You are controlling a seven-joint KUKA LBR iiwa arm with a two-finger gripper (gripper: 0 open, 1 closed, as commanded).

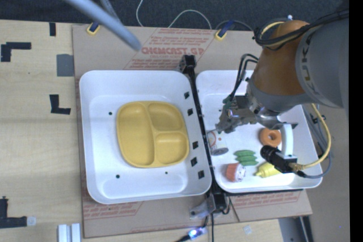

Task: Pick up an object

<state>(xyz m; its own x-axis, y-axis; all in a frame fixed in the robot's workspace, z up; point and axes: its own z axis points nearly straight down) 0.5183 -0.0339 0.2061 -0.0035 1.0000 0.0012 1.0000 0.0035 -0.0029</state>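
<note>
My gripper (228, 122) hangs over the left part of the right bin (256, 187), pointing down toward the bin floor. Just below and left of it lie a small reddish ring-like item (212, 137) and a small grey piece (219, 151). An orange doughnut-shaped toy (270, 136) lies to the gripper's right, partly behind the wrist. Nearer the front edge are a green pea pod (245, 156), a red and white toy (234, 172) and a yellow toy (265, 170). I see nothing between the gripper's tips.
The left bin (93, 122) holds a yellow divided plate (152, 134). A black divider rail (195, 122) runs between the bins. The arm's grey and orange body covers the right bin's back right part.
</note>
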